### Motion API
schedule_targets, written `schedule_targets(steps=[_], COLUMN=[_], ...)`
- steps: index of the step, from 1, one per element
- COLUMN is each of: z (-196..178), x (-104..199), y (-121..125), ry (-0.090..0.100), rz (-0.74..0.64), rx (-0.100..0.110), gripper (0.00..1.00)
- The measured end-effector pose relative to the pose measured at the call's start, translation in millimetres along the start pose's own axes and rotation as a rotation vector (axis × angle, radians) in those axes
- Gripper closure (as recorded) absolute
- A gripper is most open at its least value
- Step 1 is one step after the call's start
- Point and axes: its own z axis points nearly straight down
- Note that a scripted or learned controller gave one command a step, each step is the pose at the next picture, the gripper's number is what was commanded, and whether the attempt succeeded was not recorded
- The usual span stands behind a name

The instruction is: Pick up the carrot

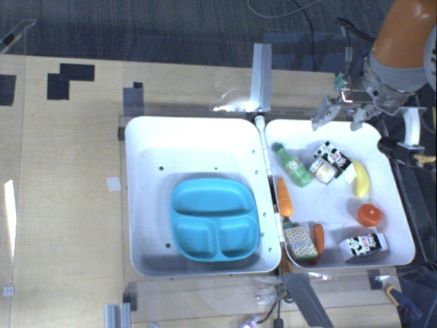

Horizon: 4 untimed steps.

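Over the far edge of the right bin (392, 183) hangs the gripper (341, 120), above the bin's back rim; two fingers spread apart, nothing between them, clear of all objects. Arm comes in from upper right, orange band (407, 26) above the grey wrist. Carrot (284, 197) lies along the right bin's left wall, near the divider between bins, long axis running front to back, well apart from the gripper. Second orange piece (318, 236) sits upright-ish further toward the front, just beside a patterned box (300, 243) in the front-left corner; cannot tell what it is. Green bottle (293, 165) lies tilted behind the carrot, cap toward the back-left. Black-and-white carton (330, 162) beside the bottle, near bin centre-back. Yellow banana (360, 180) right of that carton. Round orange-red fruit (369, 214) near the right wall, looks like a tomato or similar. Another black-and-white carton (362, 245) lies at front right. Left bin (147, 156) holds a blue divided plate (215, 219), three compartments, sitting toward the front centre. Bench (61, 203) is light wood, black marks (68, 79) at far left, cable (287, 5) on dark floor behind.
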Motion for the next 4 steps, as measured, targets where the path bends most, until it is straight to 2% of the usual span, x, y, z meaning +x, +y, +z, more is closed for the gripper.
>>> schedule_targets(steps=[1, 2, 3, 4], z=[91.5, 180.0, 126.2, 21.2], x=[8.1, -6.9, 74.4, 75.7], y=[-52.1, -95.6, -112.0, -135.2], ry=[0.000, -0.002, 0.018, 0.000], rz=[0.002, -0.107, -0.001, 0.146], rx=[0.001, -0.003, -0.003, -0.002], gripper=[0.00, 0.00, 0.00, 0.00])
